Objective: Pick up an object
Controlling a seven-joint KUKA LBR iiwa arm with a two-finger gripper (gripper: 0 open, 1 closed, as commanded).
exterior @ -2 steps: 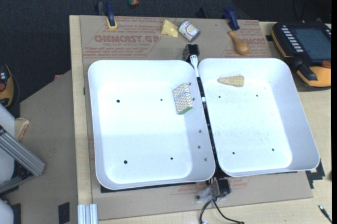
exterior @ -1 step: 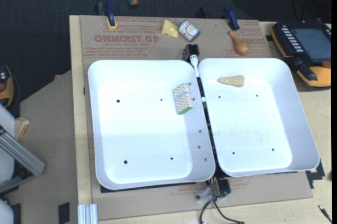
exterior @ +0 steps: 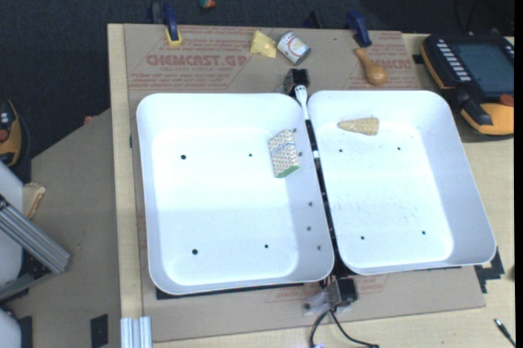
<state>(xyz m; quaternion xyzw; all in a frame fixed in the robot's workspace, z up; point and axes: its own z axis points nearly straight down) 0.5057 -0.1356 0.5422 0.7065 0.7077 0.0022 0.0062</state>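
Camera view, looking down on two white bins side by side on the counter [exterior: 122, 175].

Left bin [exterior: 163, 175]: one small patterned packet [exterior: 283, 153], green and white, lying flat at about 2 o'clock of the bin floor, just beside the wall shared with the neighbour. Probably awkward for a top grasp, given the wall so near on one side.

Right bin [exterior: 409, 199]: one tan wedge-shaped piece [exterior: 359, 126] at about 11 o'clock, lying flat, near the far wall but apart from it. Clear floor all round, so likely the easier pick of the two.

Bins clipped together along the middle seam, presumably to stop sliding under pushes.

Beyond the bins at 12 o'clock, on the brown board: yellow chunk [exterior: 263, 45], small box [exterior: 293, 47] touching or just beside it, wooden pear-shaped item [exterior: 373, 69]. Likely strays, outside the pick area. Two blue clamps [exterior: 172, 24] pinning the board edge. Control tablet [exterior: 478, 69] at 2 o'clock, off the work area.

Hand state: cannot tell from this frame, no guess made. Pick judged not yet begun, with both candidate objects resting on bin floors.
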